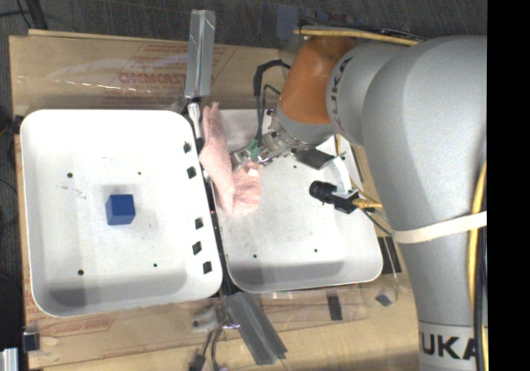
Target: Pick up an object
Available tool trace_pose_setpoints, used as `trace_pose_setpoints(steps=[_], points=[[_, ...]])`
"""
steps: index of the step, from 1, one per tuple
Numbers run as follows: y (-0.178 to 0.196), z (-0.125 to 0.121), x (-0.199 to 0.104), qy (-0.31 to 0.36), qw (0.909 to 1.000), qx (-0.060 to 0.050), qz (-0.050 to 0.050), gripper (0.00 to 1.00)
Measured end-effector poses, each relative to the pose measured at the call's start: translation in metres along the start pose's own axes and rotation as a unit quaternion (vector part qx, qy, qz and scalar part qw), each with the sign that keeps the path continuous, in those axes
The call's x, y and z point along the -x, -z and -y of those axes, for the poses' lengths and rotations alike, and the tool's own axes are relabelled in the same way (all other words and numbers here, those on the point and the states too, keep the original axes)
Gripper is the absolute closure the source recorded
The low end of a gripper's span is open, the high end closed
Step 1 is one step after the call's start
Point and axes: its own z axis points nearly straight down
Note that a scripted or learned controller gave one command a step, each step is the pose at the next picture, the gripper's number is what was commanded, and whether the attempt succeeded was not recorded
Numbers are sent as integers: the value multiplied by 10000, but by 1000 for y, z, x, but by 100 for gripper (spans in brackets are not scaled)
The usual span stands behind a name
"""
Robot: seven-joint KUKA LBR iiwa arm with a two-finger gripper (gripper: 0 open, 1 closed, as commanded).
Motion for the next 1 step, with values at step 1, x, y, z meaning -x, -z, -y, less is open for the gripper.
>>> trace_pose_setpoints(steps=[1], points=[[10, 0, 0, 14, 10000, -7, -3, 100]])
